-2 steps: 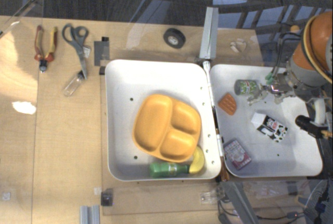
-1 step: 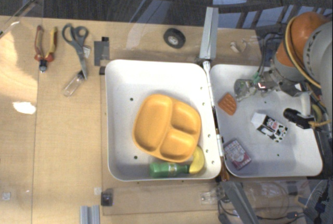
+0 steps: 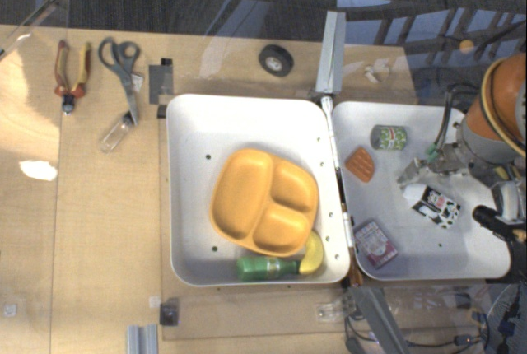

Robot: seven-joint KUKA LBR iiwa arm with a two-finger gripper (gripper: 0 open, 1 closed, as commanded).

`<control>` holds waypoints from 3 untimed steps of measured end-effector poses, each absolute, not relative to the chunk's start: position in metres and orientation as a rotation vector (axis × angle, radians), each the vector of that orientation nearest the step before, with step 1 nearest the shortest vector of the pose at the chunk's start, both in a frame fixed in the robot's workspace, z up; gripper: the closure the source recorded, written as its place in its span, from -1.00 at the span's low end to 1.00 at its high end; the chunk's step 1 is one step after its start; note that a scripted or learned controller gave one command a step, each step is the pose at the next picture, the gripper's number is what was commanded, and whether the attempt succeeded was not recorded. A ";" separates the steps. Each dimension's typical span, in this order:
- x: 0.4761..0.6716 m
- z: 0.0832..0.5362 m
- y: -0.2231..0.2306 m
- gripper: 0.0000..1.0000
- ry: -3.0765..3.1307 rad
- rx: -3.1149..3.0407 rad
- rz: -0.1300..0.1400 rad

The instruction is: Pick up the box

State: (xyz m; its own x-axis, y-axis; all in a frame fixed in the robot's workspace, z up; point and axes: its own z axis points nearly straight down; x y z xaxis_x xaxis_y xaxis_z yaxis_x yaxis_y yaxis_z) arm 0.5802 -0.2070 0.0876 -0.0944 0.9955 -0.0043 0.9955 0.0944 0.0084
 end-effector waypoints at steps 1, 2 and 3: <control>0.564 0.089 -0.162 -1.00 2.049 2.369 0.013; 0.567 0.102 -0.163 1.00 2.046 2.358 0.019; 0.567 0.101 -0.163 -1.00 2.046 2.358 0.018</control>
